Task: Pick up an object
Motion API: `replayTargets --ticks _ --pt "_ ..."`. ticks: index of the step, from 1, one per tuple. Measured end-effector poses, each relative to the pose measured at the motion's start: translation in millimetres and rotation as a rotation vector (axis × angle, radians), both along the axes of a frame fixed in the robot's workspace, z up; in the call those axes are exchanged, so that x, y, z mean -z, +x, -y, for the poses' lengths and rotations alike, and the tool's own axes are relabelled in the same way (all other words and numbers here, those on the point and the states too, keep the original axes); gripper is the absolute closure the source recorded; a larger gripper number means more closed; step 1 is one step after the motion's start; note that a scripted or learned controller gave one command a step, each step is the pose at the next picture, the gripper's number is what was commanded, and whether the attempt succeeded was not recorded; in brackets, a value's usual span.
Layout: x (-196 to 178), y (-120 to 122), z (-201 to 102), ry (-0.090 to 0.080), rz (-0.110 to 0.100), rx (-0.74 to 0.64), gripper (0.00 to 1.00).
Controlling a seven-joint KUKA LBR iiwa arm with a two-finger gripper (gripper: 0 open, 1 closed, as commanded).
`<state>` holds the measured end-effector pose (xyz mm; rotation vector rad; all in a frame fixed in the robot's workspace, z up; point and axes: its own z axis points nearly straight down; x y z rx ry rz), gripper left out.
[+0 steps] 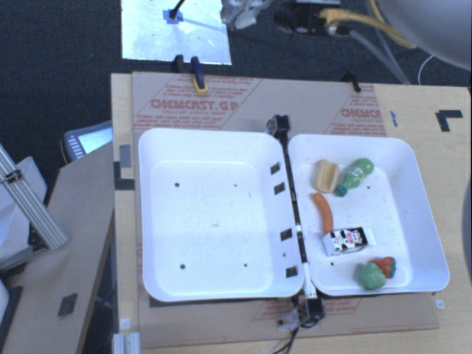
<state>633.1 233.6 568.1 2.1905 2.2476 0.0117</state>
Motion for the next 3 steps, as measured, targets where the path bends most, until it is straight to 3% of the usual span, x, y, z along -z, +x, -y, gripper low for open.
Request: replayTargets --ticks 1,2,3 --pt "0 0 0 0.000 -0.001 -0.002 0.00" --pt "-11 0 0 0.001 0.002 -0.006 1.00" --pt "-11 0 0 0.000 0.001 -0.008 0.00"
